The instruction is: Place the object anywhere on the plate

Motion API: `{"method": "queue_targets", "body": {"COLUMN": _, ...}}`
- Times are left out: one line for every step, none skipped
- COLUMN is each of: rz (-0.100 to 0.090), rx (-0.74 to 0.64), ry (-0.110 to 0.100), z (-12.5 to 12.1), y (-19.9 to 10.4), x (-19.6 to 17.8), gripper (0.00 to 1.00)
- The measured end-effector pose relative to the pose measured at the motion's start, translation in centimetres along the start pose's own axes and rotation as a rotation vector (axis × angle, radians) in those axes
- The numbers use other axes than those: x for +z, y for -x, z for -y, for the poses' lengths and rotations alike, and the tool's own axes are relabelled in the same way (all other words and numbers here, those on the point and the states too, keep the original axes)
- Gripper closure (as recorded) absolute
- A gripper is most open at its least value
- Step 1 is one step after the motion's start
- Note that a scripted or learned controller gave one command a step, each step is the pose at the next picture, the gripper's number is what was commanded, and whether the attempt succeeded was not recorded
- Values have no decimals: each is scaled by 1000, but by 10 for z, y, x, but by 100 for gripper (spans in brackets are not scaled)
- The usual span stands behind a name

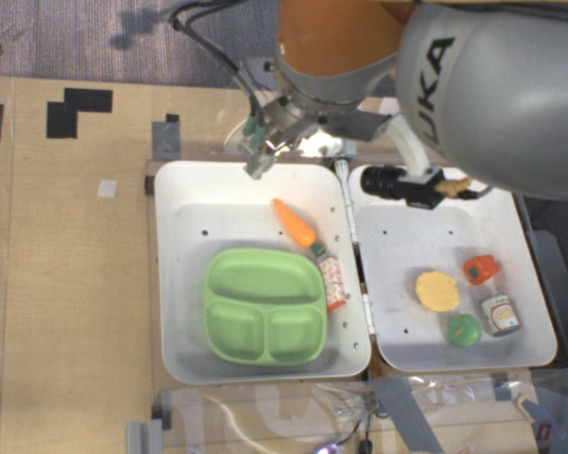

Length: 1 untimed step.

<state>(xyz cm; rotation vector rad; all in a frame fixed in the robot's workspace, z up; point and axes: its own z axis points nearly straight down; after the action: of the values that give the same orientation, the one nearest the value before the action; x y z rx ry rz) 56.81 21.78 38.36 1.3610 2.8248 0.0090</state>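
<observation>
Jaws [257, 151] sit at the far edge of the left bin [185, 253], right over its back rim, toward the left corner. Can't tell if they're open or closed; the tips are a blur of green and grey at this angle. Nothing visible between them, so I read it as not carrying anything.

Plate [264, 304] is the green divided one in the near half of the left bin. Nothing on it.

Likely target: the carrot [294, 222]. It lies in the same bin, between the jaws and the plate, just right of the jaws and nearer the camera. Long axis runs diagonally, far-left tip to near-right end. Its near-right end touches or nearly touches a small tube-like item [331, 281] lying along the plate's right rim.

Key relation: the carrot is close to the jaws, offset toward the camera and right. My read: the jaws need to close across the diagonal, not along it. From there the plate is a short move further toward the camera.

Right bin [540, 339] holds other candidates: yellow disc [437, 291], green piece [464, 330], red-orange piece [480, 269], small can [499, 314]. All well apart from the jaws.
</observation>
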Motion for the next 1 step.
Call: {"method": "queue_targets", "body": {"rz": 1, "rx": 472, "ry": -3, "z": 49, "y": 67, "x": -26, "gripper": 100}}
